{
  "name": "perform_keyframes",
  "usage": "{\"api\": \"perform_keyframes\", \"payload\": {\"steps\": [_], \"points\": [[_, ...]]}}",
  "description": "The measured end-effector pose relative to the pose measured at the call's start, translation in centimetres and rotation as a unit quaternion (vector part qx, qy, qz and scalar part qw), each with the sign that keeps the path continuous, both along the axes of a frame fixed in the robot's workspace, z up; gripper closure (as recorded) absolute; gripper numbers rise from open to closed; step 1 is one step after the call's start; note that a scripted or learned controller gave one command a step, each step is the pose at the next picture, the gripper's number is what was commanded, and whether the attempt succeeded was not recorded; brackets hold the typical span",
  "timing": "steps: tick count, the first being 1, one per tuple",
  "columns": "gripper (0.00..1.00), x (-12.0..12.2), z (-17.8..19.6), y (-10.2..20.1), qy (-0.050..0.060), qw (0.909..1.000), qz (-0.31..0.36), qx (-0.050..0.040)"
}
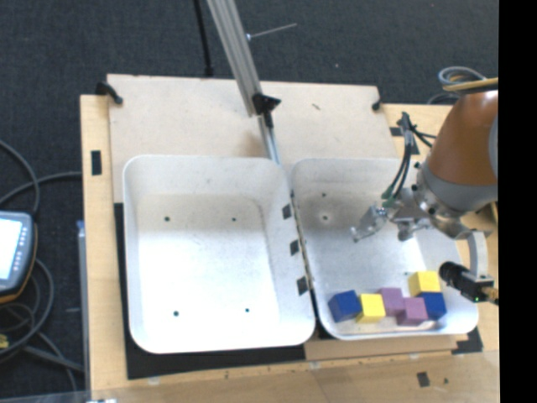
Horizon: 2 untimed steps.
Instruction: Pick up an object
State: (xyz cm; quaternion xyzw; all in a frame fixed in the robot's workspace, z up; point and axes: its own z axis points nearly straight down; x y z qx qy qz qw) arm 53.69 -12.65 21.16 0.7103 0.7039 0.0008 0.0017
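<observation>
So far nothing is in hand: this looks like the approach step, before any grasp. The arm [460,154] reaches in over the right bin [336,183], and its jaws [369,223] hang above bare bin floor in the middle of that bin, well apart from the blocks. Whether the jaws stand apart or together I cannot tell; they are too small and blurred against the white.

The candidates lie clustered along the near edge of the right bin: a blue block [342,305] just beside a yellow block [372,307], then purple blocks [403,304], with a second yellow block [424,282] and another blue block [435,306] at the right end. They are packed touching, so the next move likely calls for shifting toward that near edge and descending on an outer block, such as the left blue one, where there is free space alongside. The left bin [151,191] plays no part yet.
</observation>
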Motion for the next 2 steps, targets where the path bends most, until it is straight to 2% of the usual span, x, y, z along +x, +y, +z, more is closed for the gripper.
{"api": "perform_keyframes", "payload": {"steps": [1, 2], "points": [[0.00, -0.6, -6.4, 1.1, 0.005, 1.0000, 0.003, 0.0009], [0.00, 8.2, -11.6, -1.1, 0.000, 1.0000, 0.007, -0.0003]]}}
